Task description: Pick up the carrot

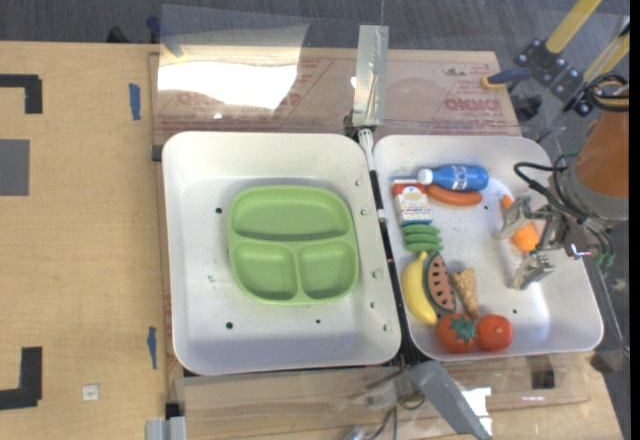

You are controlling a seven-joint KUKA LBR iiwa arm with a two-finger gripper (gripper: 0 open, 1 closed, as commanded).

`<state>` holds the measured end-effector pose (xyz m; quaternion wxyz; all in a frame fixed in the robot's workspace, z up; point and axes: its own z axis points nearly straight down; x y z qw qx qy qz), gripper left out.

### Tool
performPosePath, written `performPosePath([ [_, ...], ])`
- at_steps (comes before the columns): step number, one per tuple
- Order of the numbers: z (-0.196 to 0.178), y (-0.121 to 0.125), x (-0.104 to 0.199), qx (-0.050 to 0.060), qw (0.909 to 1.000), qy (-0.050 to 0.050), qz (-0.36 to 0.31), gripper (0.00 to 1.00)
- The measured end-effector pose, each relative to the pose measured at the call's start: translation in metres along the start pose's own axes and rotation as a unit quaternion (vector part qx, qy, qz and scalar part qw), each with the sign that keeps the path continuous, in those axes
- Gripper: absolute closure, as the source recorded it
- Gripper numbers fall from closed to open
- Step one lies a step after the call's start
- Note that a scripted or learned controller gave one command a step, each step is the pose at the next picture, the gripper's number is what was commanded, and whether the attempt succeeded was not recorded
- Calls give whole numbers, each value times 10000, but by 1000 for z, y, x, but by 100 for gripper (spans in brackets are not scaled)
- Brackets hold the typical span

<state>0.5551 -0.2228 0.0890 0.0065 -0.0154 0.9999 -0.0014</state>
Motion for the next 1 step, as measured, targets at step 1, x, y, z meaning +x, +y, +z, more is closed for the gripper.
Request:
performPosePath([
  [1,-14,0,-4,17,10000,-61,-7,100],
])
